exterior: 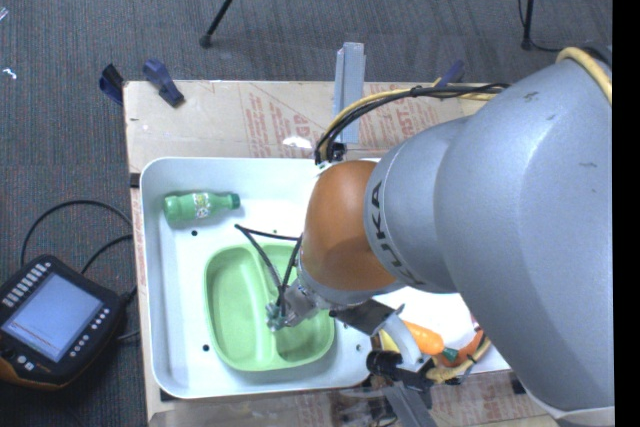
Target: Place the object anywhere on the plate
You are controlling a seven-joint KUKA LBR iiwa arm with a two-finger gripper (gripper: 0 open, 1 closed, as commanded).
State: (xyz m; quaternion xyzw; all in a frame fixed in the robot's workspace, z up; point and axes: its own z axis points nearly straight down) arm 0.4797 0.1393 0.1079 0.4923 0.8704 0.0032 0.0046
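A light green plate (pixel 238 310) lies in the left white bin (pixel 165 315), toward its front. At the bin's back left, a small green bottle (pixel 200 205) lies on its side, clear of the plate. My gripper (pixel 281 315) hangs low over the right part of the plate, below the orange band (pixel 340 235) of the arm. I see nothing that is clearly held in it. The bottle is well to the back left of the gripper.
The grey arm (pixel 500 235) covers most of the right bin. An orange carrot-like item (pixel 424 338) and other small things peek out under it at the front right. Black cables (pixel 268 240) run over the plate. A teach pendant (pixel 50 320) lies on the floor to the left.
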